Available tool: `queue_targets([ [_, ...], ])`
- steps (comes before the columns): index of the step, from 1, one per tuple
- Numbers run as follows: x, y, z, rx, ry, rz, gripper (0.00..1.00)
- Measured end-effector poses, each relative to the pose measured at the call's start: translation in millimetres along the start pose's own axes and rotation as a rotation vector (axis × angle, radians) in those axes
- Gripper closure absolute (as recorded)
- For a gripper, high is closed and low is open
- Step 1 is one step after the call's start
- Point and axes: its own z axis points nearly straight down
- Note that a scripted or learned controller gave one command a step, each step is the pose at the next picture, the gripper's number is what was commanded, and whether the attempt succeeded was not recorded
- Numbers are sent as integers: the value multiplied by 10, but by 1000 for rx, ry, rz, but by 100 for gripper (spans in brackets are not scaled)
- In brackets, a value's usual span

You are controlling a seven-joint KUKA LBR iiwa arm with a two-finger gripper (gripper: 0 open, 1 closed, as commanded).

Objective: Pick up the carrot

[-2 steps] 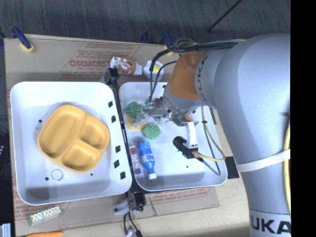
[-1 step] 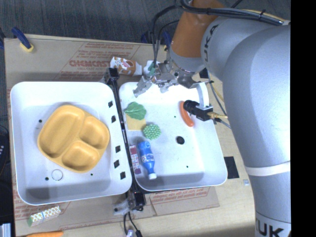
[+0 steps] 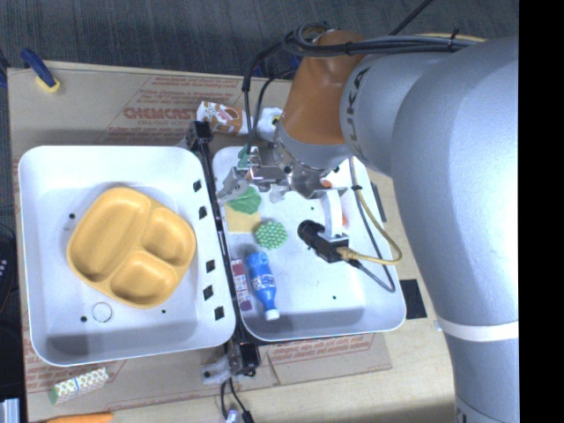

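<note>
Grey arm with orange band reaches in from 3 o'clock, wrist over the right bin. Gripper is low at that bin's 11 o'clock corner, near the back wall. Open or closed: cannot tell, the wrist covers it.

Carrot is probably the small orange sliver poking out under the wrist at the bin's 12 o'clock. Mostly hidden, not sure.

Green-yellow leafy piece sits just at 6 o'clock of the gripper; contact unclear. Green bumpy ball is at 5 o'clock of the leafy piece, near but apart. Blue bottle with white cap lies at the bin's 7 o'clock, cap end toward 5 o'clock. Dark wrapped bar is just beside the bottle at its 9 o'clock, along the left wall.

Left bin holds a yellow divided plate around centre.

On the bench:
- small packet at 12 o'clock of the bins' seam
- blue-and-yellow item at the view's 10 o'clock corner
- green-white packet at 7 o'clock
</note>
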Motion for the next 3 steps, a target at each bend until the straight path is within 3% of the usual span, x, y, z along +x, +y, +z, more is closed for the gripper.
queue_targets([
  [1,-4,3,-104,2,0,-3,100],
  [2,698,-241,7,2,0,125,100],
  [3,87,-349,-702,-2,-1,124,100],
])
